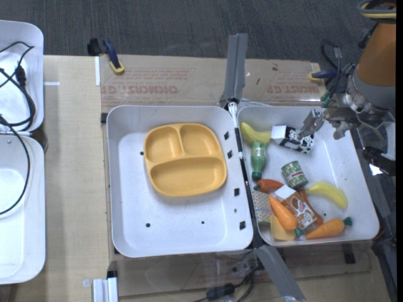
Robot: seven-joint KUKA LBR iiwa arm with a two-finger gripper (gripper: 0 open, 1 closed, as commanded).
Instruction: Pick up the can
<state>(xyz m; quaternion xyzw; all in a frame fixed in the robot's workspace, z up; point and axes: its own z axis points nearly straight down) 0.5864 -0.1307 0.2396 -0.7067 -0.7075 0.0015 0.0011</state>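
Note:
The can (294,174) is small, with a green and white label. It lies tilted near the middle of the right bin (337,159). My gripper (310,126) hangs over the bin's far right part, up and to the right of the can and well apart from it. Its tip is just above a black and white carton (291,138). The grey arm with its orange band (378,55) comes in from the upper right.
Around the can lie a green bottle (258,159), two bananas (254,133) (330,194), carrots (283,212) (324,229) and a snack packet (302,209). The left bin (182,222) holds a yellow divided plate (184,158). A grey post (235,68) stands between the bins.

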